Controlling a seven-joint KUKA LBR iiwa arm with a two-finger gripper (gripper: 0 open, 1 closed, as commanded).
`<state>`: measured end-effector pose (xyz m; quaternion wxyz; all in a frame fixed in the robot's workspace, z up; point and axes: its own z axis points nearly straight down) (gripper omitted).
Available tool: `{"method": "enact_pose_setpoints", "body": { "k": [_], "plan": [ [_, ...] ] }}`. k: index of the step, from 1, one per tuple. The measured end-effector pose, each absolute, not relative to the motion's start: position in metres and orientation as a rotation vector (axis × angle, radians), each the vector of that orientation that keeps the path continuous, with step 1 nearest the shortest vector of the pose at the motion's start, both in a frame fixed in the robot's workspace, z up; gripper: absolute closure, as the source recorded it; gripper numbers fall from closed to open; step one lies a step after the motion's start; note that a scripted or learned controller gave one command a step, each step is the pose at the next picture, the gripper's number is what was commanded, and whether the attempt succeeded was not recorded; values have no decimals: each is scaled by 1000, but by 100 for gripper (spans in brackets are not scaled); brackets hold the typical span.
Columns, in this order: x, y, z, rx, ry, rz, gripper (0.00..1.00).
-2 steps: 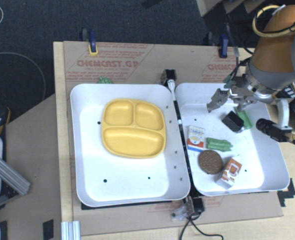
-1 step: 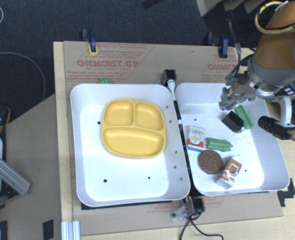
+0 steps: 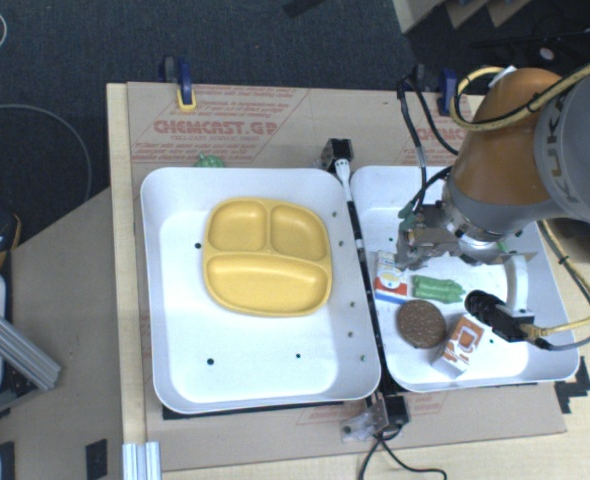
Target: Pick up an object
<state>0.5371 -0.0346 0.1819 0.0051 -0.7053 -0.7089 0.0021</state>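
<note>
A robotics lab, by the look of it: two shallow white plastic bins (image 3: 170,268) sit on a brown board tabletop (image 3: 265,118) held by blue clamps (image 3: 184,83), black cables (image 3: 415,128) trail about, aluminium framing (image 3: 15,353) stands left, dark carpet (image 3: 125,18) beyond.

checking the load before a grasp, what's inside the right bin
In the right bin: a brown disc, a green object, a small orange-and-white box and a red-white-blue packet. The arm and gripper cover the bin's far part.
</note>
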Motion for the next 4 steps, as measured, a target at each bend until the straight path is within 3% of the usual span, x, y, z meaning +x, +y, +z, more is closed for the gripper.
{"method": "enact_pose_setpoints", "body": {
  "k": [1, 2, 3, 4],
  "plan": [
    [499, 27, 263, -2214, -2232, -10, 100],
    [500, 23, 259, -2221, -2221, 0, 0],
    [500, 23, 269, -2222, -2224, -3, 100],
    [500, 23, 269, -2223, -2222, -2, 0]
  ]
}}
